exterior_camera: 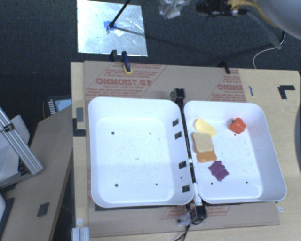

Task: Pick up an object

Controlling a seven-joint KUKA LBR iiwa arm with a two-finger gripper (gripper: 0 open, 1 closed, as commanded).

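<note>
Rt white bin [268, 141] holds pale yellow wedge [204, 126], tan bread-like slab [203, 145], purple grape cluster [218, 170], orange-red pepper-like toy [237, 125] (all apart from tool). Tool [171, 8] blurred at top edge; grip state can't tell.

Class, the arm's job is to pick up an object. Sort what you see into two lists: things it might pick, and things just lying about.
Things it might pick, all in the right bin:
yellow piece
tan slice
orange piece
purple cluster

Lying about:
left bin
cardboard sheet
shiny metal plate
clamp
</note>
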